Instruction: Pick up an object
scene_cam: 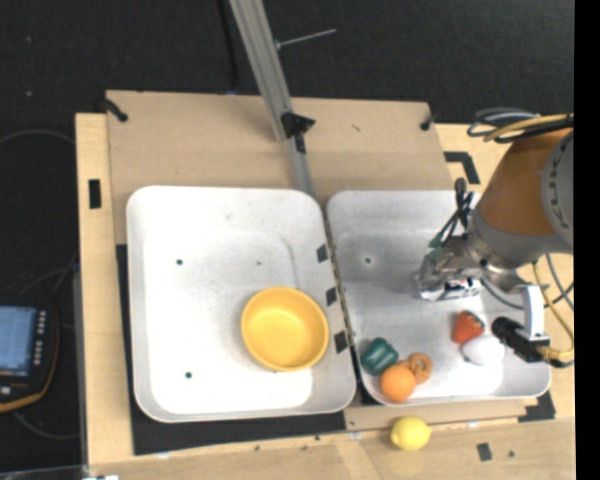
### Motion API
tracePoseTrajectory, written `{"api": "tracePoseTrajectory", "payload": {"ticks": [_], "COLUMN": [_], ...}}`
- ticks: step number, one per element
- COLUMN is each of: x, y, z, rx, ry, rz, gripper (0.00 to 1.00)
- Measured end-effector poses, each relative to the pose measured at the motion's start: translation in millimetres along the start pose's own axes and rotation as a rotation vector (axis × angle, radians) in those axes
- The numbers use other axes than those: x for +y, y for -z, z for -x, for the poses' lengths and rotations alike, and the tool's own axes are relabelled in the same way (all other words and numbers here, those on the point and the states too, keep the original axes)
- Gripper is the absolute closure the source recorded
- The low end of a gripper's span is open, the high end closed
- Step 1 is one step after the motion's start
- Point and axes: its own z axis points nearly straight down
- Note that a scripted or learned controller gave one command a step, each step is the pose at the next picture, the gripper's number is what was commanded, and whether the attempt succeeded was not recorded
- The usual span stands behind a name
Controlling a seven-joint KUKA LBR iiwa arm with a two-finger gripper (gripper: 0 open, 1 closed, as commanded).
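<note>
1. Hovering low over the floor of the right bin [380,228], the arm [525,193] puts its gripper [447,278] above bare white, with nothing seen between its fingers; whether they are spread or closed I cannot tell. I judge this the approach step, with no object yet taken.
2. The left bin [180,238] touches the right bin along their shared edge and holds a yellow bowl [284,328] near that edge, well apart from the gripper.
3. The task names no single object, so the candidates are those along the right bin's near wall: an orange ball [398,382], a green block [378,353] touching it, and a small orange-brown piece [419,365] just beside.
4. Nearest the gripper, towards the right bin's right corner, lie a red piece [467,326] and a white piece [481,351], touching; taking either probably calls for a short shift that way, then a descent.
5. The wall and crowding neighbours could spoil a grasp.
6. A lemon [410,433] lies outside the right bin, on the bench.
</note>
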Motion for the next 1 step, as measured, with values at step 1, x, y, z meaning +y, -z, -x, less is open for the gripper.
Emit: {"api": "tracePoseTrajectory", "payload": {"ticks": [1], "x": [9.0], "y": [48.6], "z": [-5.8], "rx": [0.008], "ry": [0.013], "rz": [-0.017], "gripper": [1.0]}}
